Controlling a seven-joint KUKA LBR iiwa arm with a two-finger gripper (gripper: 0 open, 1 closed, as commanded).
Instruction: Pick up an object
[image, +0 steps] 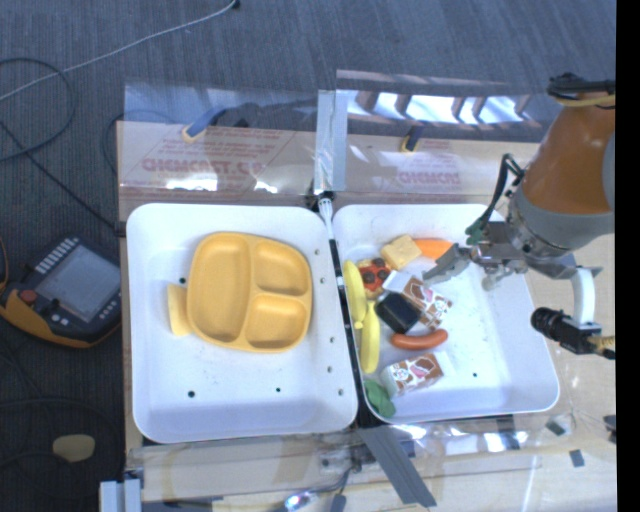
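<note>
Arm enters from the right of the frame, orange band at upper right, grey wrist below it. The claw (468, 262) sits over the upper right part of the right bin (505, 385). Two dark fingers visible: one (445, 264) pointing left and down toward the pile, the other (497, 276) to its right. They stand spread, with bare white bin floor between them; nothing is pinched.

Right bin contents, all clustered in its left half:
- pale yellow block (401, 251) near the top, with an orange piece (433, 245) just beside it on the right
- small dark red item with black spots (376, 271) to the left of the block
- two yellow banana-like pieces (354, 290), (370, 338) along the left wall
- black object (396, 313) at centre of the pile, touching a brown-and-white wrapper (428, 303)
- red sausage-shaped piece (420, 340) below those
- second brown-and-white packet (415, 373) lower down
- green item (381, 399) at the lower left corner

The nearest finger tip is near the wrapper, apart from it.

Left bin (160, 400): yellow divided tray (248, 291), three compartments, lying flat near centre; a pale yellow flat piece (177, 310) shows at its left edge.

Left of the tabletop, on dark floor: a handheld pendant (60, 290) with grey screen and orange casing.
</note>
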